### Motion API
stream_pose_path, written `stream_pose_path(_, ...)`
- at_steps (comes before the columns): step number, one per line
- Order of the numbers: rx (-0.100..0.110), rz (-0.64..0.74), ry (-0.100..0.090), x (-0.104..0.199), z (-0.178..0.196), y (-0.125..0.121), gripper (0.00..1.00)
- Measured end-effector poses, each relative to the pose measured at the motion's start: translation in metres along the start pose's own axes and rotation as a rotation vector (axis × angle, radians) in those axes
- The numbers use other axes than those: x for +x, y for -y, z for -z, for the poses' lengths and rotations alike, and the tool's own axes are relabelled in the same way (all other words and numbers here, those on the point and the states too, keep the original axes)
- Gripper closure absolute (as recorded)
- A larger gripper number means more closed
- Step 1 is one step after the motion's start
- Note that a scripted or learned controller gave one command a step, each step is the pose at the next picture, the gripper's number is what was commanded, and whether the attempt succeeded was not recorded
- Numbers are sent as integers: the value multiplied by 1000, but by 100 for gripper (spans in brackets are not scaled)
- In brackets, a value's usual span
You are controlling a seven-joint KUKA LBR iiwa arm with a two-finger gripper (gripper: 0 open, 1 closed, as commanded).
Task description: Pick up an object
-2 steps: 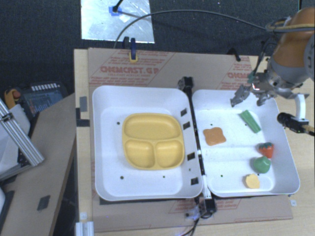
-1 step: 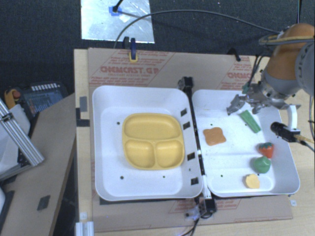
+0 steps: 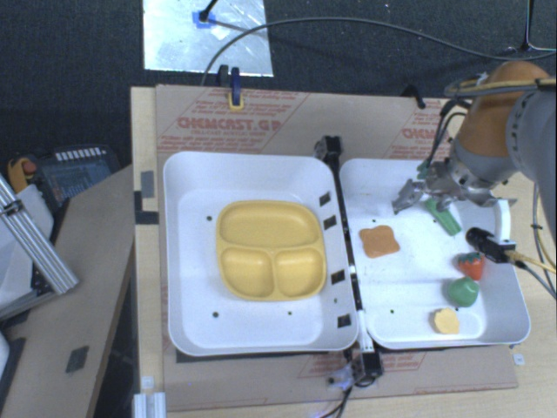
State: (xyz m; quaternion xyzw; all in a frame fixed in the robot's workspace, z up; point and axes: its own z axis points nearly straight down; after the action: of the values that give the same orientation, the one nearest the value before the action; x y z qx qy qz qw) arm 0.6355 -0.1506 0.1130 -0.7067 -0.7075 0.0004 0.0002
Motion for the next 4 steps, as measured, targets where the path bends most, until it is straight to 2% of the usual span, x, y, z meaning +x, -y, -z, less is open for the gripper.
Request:
stream_pose_path(1, -7, 0, 1, 0, 14, -2, 100)
stream_pose_path(3, -7, 4, 1, 11, 106, -6, 100)
stream_pose_path(4, -10, 5, 2, 13, 171, -10, 100)
